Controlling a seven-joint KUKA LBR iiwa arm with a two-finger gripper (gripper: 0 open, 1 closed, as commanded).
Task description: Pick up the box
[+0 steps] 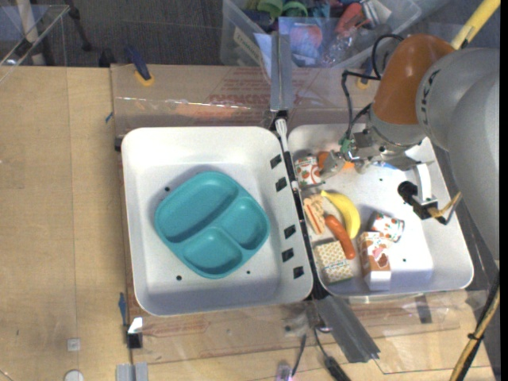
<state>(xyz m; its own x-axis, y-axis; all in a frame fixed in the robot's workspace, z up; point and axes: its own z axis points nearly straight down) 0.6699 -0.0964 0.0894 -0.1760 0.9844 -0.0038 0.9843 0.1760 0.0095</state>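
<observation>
The right bin holds several small boxes. A red and white carton lies near the front, with a smaller carton just behind it. A tan cracker box sits by the divider, and an orange and white box lies at the bin's back left. My gripper hangs low over the back of this bin, just right of the orange and white box and apart from the front cartons. The orange-banded wrist rises above it.
A yellow banana and a red sausage lie mid-bin between the boxes. The left bin carries a teal divided plate. A clear tub of toys stands behind the bins.
</observation>
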